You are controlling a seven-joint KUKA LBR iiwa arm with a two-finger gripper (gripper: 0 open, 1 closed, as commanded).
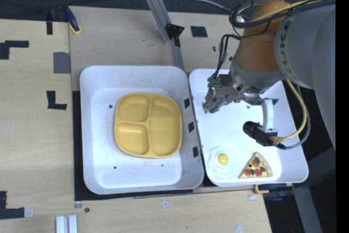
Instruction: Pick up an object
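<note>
A yellow divided plate (148, 124) lies in the left white bin (98, 84). In the right white bin (292, 169), near its front edge, sit a toy fried egg (220, 160) and a toy pizza slice (255, 167). My gripper (211, 105) hangs over the upper left part of the right bin, well behind the egg and pizza. Its dark fingers point down and to the left, and nothing shows between them.
A slanted metal pole (158, 8) rises behind the bins. Black clips (189, 127) line the divide between the two bins. A black cable connector (259, 132) hangs from the arm over the right bin. Blue tape (72, 19) marks the bench's back left.
</note>
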